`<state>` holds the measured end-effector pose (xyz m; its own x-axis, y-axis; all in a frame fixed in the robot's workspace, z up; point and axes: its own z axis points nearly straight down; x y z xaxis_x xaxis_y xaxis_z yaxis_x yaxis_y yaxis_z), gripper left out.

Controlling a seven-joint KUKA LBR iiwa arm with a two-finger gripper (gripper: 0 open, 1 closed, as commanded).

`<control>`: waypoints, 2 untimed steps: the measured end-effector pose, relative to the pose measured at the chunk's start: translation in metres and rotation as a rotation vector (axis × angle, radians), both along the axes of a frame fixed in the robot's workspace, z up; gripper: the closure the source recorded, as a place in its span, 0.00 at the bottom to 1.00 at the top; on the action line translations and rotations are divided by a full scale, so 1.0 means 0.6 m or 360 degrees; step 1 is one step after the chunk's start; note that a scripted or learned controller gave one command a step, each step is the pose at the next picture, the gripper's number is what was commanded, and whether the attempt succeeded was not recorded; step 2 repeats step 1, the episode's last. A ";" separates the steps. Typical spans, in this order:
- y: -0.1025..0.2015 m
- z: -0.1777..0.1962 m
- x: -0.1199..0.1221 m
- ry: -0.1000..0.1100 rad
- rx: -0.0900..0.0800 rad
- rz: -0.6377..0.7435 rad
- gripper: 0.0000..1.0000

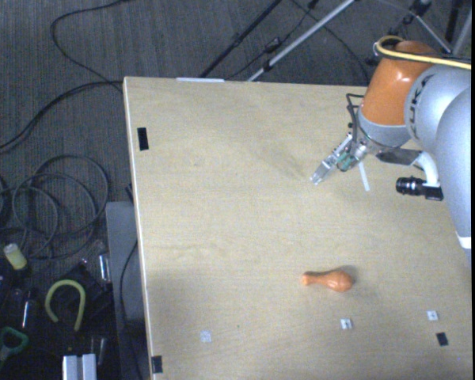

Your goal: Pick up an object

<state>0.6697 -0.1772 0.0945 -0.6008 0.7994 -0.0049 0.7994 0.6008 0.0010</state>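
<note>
Your arm comes in from the right side of the view, its orange band sitting just above the wrist near the top right, and it reaches out over the upper right part of the tan bench. The gripper hangs at the end of it, tilted down and to the left, with its tip over bare bench surface. You can see nothing between its fingers, but at this size and angle you cannot tell whether they are spread or closed. The thing to pick up is a small orange pear-shaped object, lying on its side on the bench in the lower right area, its narrow end pointing left and its fat end to the right. It lies well apart from the gripper, below it in the view, and nothing touches it. A few small dark and pale markers sit on the bench near the lower right corner, and a dark tab lies near the bench's left edge. To the left of the bench, cables coil on the grey floor.
</note>
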 end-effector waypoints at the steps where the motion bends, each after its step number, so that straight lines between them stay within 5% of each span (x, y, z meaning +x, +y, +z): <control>1: 0.106 0.156 -0.002 0.0004 0.0006 -0.0349 1.00; 2: 0.106 0.156 -0.002 0.0004 0.0006 -0.0349 1.00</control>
